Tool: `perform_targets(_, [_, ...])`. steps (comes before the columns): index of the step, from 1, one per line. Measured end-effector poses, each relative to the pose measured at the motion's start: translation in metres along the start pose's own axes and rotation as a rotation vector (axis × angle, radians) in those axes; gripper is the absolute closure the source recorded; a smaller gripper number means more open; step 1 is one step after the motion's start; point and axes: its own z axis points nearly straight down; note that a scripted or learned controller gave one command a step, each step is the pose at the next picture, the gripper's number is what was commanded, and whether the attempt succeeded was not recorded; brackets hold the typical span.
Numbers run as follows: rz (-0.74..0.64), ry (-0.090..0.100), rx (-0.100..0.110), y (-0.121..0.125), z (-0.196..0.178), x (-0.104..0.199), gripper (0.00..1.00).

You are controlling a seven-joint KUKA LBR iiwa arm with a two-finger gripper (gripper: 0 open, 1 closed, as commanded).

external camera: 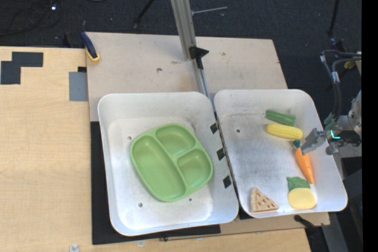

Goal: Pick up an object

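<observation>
No readable text, no labels, no brand names, no numbers, no signs anywhere on the bins, the tray, the toy food, the bench or the arm

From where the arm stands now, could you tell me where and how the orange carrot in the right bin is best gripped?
Grip the carrot across its thicker upper half, just below the green top, coming straight down. It lies flat, tapering toward the near edge of the right bin, so fingers closing across its width should seat better there. The gripper is already beside that end.
</observation>
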Motion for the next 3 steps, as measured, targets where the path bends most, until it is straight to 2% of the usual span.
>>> perform_targets(1, [0.0, 0.0, -0.002, 0.0, -0.001, 0.0, 0.0])
perform_targets(2, [0.0, 0.001, 0.002, -0.002, 0.043, 0.002, 0.0])
perform_targets(3, [0.001, 0.002, 0.005, -0.008, 0.106, 0.002, 0.0])
